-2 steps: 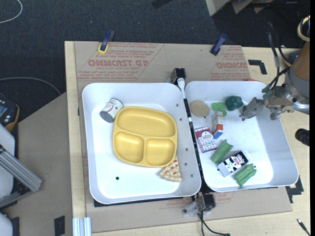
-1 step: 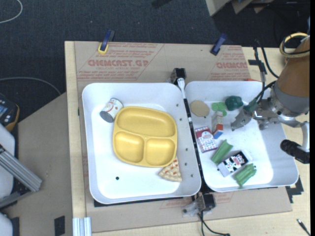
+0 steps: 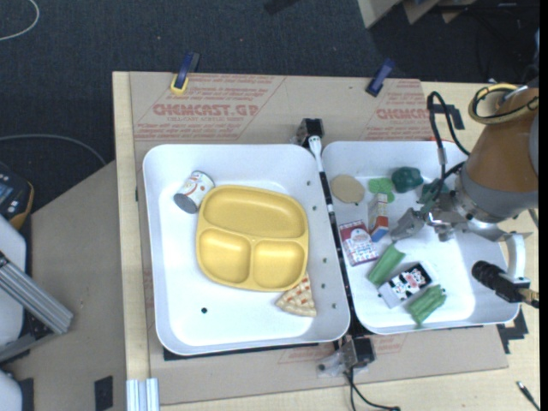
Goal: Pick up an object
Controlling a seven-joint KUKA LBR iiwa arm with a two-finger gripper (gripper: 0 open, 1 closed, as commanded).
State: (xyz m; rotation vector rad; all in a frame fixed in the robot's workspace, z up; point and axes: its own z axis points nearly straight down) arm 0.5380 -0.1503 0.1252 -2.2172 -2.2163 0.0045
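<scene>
Hovering claw over the right bin

You have the claw (image 3: 409, 222) low in the right bin (image 3: 488, 311); how far its fingers are spread, you cannot tell. Just left: red-and-white carton (image 3: 359, 241). Below it: green stick (image 3: 385, 264), black-and-white card (image 3: 404, 285). Above: teal lump (image 3: 407, 178). Far left: yellow divided plate (image 3: 252, 236).

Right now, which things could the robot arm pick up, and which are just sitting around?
For the job: gripper, green vegetable, red card box, teal toy, tan disc.

Lying about: yellow divided plate, pizza slice toy, small can, blue clamps.
</scene>
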